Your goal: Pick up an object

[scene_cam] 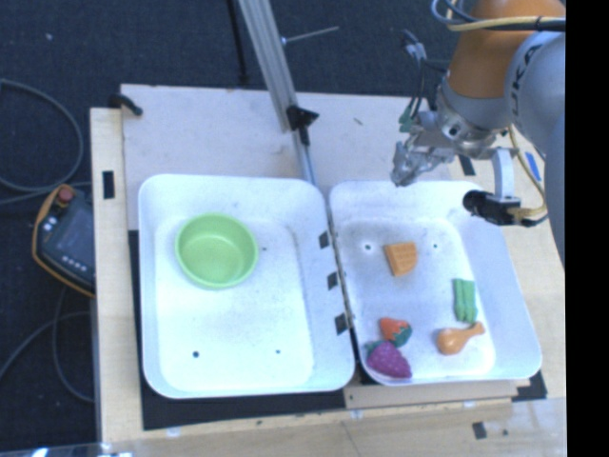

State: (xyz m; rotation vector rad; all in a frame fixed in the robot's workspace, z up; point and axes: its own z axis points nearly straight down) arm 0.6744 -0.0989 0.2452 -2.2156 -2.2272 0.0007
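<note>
Orange wedge — below the claw — apart.

Your arm comes in from the upper right of the camera view, its grey body bending down through the orange band toward the wrist. Cables loop above the band and trail down the right side. Your gripper hangs below the wrist, pointing down and slightly left; it is too small and blurred to read more closely.
</note>
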